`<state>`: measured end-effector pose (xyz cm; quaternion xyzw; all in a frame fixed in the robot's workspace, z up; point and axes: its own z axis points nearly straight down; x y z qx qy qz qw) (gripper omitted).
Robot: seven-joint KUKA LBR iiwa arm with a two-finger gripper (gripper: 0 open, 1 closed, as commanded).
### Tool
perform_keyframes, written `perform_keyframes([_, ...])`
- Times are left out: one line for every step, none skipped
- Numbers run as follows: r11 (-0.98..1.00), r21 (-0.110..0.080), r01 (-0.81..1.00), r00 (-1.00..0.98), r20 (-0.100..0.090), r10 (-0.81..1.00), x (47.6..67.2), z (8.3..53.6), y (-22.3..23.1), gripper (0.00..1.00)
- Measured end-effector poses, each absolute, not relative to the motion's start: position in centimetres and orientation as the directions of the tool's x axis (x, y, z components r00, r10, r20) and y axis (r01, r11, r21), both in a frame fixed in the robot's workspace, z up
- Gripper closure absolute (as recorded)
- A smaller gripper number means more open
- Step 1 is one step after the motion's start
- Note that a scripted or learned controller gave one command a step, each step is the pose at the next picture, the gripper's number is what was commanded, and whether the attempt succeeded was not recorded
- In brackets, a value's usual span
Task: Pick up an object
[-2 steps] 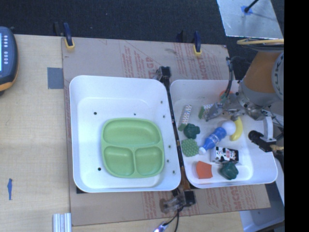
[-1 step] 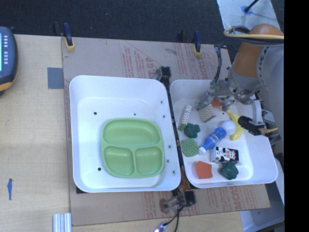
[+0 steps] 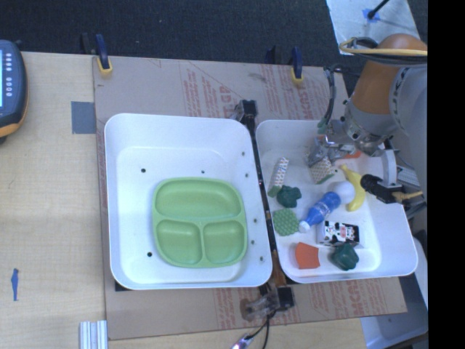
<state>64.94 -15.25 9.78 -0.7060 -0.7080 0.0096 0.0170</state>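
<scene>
My gripper hangs over the back of the right bin, under the grey arm with its orange band. A beige speckled object lies directly at the gripper's tip; whether it is gripped cannot be made out. Around it in the bin are a yellow banana, a blue bottle, a pale speckled cylinder, a dark green toy and a green round pad.
Toward the front of the right bin lie an orange block, a second dark green toy and a black-and-white card. The left bin holds a green divided plate. A dark divider separates the bins.
</scene>
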Motion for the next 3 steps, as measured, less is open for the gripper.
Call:
perform_keyframes([0.002, -0.003, 1.000, -0.002, -0.001, 1.000, 60.4, 14.3, -14.5, 1.00])
perform_keyframes([0.010, 0.000, 1.000, -0.010, 0.002, 1.000, 58.3, 19.5, -8.0, 1.00])
perform_keyframes([0.009, -0.006, 1.000, -0.009, 0.002, 1.000, 53.5, 22.8, -3.7, 1.00])
